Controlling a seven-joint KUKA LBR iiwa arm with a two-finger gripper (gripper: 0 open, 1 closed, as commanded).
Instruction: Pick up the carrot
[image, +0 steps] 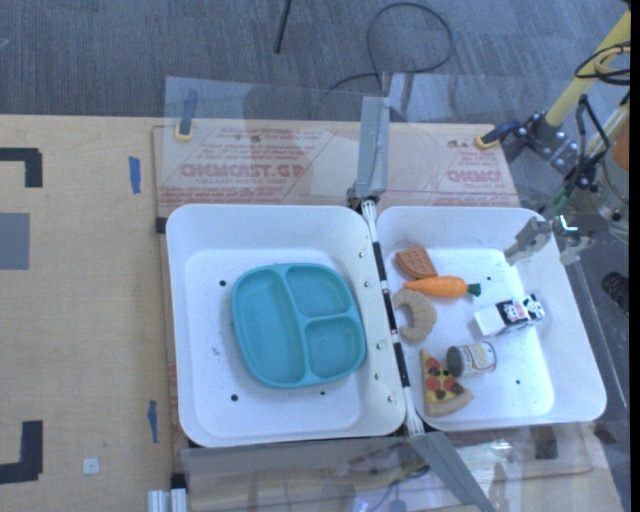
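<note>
The orange carrot (437, 287) with a green stem end lies flat in the upper middle of the right bin (570, 390), its tip pointing left. My gripper (537, 239) hovers over the bin's upper right corner, to the right of the carrot, slightly farther back, and well apart from it. Nothing is seen held in it. The arm comes in from the right edge.
Around the carrot lie a brown cracker (415, 262) just behind it, a tan bagel piece (416, 315) in front, a white carton (510, 314), a small can (472, 357) and a pizza slice (443, 385). A teal divided plate (298, 323) sits in the left bin (195, 300).
</note>
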